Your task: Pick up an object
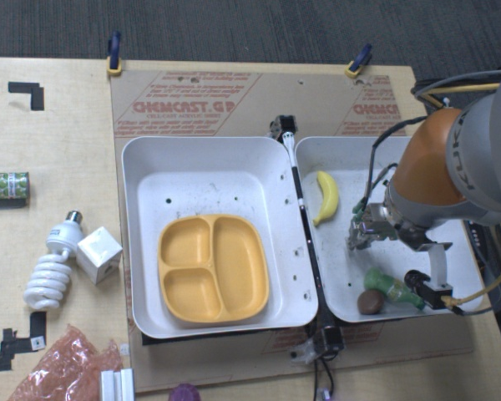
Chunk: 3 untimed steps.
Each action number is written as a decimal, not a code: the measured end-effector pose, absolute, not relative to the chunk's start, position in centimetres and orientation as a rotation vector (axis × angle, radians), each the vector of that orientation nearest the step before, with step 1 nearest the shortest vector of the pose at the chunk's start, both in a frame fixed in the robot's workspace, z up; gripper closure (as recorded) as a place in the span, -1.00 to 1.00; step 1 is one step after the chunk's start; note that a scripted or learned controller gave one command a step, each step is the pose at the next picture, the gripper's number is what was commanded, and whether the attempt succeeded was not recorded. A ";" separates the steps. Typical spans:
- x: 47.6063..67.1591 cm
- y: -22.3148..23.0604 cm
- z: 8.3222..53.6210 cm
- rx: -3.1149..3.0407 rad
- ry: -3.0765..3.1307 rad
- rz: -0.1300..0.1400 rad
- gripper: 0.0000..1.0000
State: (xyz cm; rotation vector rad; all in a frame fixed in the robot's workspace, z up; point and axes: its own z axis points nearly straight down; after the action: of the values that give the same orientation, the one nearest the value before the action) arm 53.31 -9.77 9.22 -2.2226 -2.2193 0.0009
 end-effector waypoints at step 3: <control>61.4 -20.1 9.3 -2.221 -2.224 0.000 -1.00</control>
State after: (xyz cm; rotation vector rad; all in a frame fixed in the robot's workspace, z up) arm 61.40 -20.12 9.30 -2.2208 -2.2241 0.0004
